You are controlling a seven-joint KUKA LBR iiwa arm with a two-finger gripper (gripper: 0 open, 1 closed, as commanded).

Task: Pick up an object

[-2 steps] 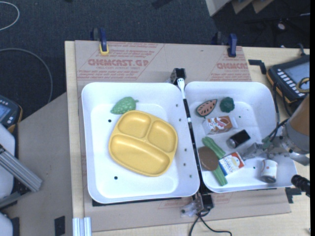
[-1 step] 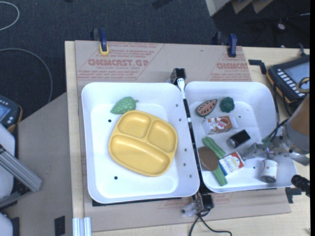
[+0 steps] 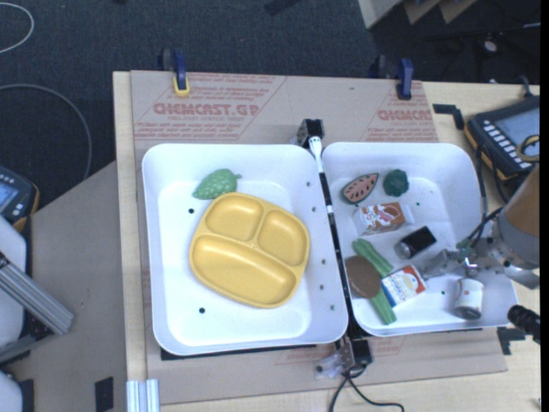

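Note:
The right bin (image 3: pixel 446 157) holds several small objects. Among them are a brown-red slice (image 3: pixel 360 187), a dark green ball (image 3: pixel 395 181), a printed packet (image 3: pixel 382 217) and a black block (image 3: pixel 416 241). A long green piece (image 3: pixel 374 280) lies beside a brown disc (image 3: pixel 361 276) and a red-and-white carton (image 3: pixel 403 286). A white-grey cylinder (image 3: pixel 468 298) rests near the bin's front right corner. My gripper (image 3: pixel 463 263) hangs low over the right side of this bin, just above the cylinder and right of the black block. Nothing visibly rides in it.
The left bin (image 3: pixel 163 230) carries a yellow divided plate (image 3: pixel 249 249) and a green leafy toy (image 3: pixel 216 183). A black divider (image 3: pixel 324 197) runs between the bins. A handheld controller (image 3: pixel 513 136) lies off the bench at the right. Blue clamps (image 3: pixel 178 69) hold the board's far edge.

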